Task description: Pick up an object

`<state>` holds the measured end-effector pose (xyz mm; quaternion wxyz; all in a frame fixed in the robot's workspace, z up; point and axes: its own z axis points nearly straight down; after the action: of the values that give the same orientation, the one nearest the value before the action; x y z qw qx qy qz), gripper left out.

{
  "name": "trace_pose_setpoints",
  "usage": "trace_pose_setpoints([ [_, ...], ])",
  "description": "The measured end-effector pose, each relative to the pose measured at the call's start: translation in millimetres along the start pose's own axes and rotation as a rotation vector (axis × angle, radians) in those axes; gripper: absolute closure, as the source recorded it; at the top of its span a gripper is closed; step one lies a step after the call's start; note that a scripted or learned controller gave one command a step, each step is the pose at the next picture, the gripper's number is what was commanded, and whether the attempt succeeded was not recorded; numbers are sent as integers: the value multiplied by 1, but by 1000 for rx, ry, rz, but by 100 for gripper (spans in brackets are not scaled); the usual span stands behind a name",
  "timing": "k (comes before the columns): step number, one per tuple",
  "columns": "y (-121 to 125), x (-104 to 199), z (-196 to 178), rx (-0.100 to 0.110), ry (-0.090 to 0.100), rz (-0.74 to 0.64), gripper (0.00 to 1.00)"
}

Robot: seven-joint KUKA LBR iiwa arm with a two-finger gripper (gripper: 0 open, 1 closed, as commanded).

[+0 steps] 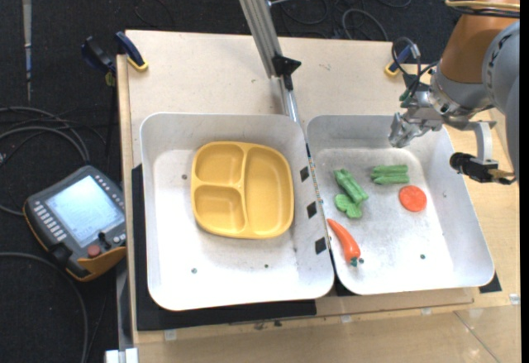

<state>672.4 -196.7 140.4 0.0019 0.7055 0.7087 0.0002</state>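
The right bin (pixel 463 258) holds several toy foods: a green bean pod (pixel 389 174), a green pickle-shaped piece (pixel 350 190), a round orange-red slice (pixel 412 198) and a red chili pepper (pixel 344 241) near the divider. My gripper (pixel 402 135) hangs over the far edge of the right bin, just beyond the green bean pod. Nothing shows between its fingers. The wrist blocks a clear look at the fingertips.
A yellow three-compartment plate (pixel 244 189) lies in the left bin (pixel 165 270). A metal pole (pixel 258 14) slants across the back of the bench to the divider between the bins. Clamps (pixel 130 51) sit at the bench's far corners. A teach pendant (pixel 76 221) rests off the bench at left.
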Motion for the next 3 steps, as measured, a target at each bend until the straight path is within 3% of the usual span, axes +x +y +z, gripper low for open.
trace_pose_setpoints([
  [2, -7, 0, -90, -3, 1, 3, 100],
  [3, -18, 50, -100, 2, 4, -3, 100],
])
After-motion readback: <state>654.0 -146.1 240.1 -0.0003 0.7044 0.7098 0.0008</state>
